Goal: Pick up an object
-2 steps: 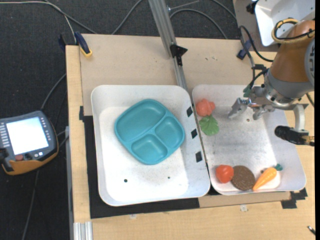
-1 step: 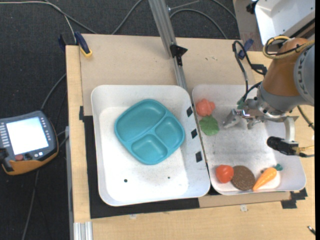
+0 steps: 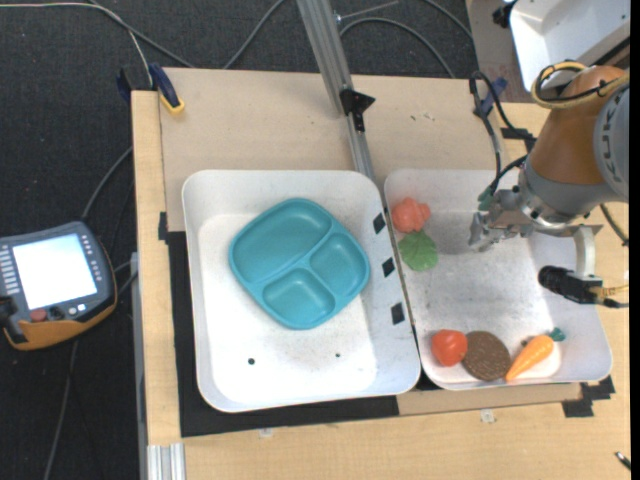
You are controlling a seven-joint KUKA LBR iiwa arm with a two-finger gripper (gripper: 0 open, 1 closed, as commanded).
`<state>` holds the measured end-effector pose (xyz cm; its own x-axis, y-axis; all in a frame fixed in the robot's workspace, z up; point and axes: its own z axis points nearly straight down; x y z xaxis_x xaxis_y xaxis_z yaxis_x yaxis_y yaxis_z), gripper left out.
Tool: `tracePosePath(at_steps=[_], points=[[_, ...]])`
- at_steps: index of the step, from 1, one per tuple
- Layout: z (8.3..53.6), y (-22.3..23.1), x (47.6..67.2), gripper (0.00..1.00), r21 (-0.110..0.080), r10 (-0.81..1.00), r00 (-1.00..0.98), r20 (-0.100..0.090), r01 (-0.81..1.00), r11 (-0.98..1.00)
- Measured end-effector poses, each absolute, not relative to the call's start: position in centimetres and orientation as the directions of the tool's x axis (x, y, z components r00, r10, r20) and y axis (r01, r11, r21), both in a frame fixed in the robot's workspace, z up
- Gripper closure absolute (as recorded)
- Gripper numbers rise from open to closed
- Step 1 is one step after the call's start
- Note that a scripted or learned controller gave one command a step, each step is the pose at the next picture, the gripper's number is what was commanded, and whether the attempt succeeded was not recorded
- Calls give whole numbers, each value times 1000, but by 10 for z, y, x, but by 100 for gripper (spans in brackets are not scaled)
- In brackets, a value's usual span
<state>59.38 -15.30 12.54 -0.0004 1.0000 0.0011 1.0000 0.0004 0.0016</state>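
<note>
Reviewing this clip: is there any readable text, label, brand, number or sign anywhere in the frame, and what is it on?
None can be read.
Handheld control pendant left of the bench: its screen glows blank white, and any markings are too small to make out.
Blue divided plate, white bins and toy foods: no print visible.

The arm (image 3: pixel 585 148) is cut off by the frame's right edge; the gripper (image 3: pixel 492 230) fingers are too small to tell apart.
</note>
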Motion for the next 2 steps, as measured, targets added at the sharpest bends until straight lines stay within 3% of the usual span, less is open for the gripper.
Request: tracePosePath(at_steps=[2], points=[[230, -145, 606, 100, 8, 1000, -2, -1, 1000, 2]])
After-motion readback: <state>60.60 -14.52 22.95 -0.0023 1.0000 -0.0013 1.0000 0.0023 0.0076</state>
